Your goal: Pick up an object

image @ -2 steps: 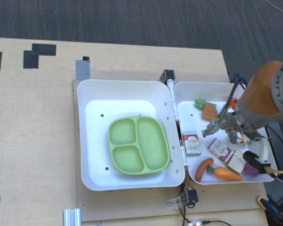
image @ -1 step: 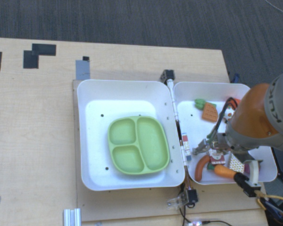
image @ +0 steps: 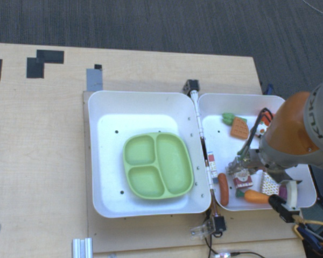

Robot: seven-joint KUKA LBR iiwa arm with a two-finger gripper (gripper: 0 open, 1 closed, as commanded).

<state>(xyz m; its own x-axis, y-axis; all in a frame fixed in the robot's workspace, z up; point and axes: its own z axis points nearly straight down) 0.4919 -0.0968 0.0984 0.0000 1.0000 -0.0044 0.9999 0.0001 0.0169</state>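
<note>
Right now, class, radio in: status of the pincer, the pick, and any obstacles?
Pincer low in right bin, grip unclear. Red pack below it, not held. Sausage and carrot crowd close.

Bright, even light falls from above, and the white bins [image: 145,104] glare almost to blown-out around the green tray [image: 159,165]. Shadows are soft and short, the deepest under the arm [image: 299,128] at the right. The picture is slightly soft throughout, and small items blur together.

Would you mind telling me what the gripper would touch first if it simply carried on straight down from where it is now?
Probably the small red-and-white packet lying right under the gripper in the right bin, though depth is hard to judge from this slanted view.
</note>
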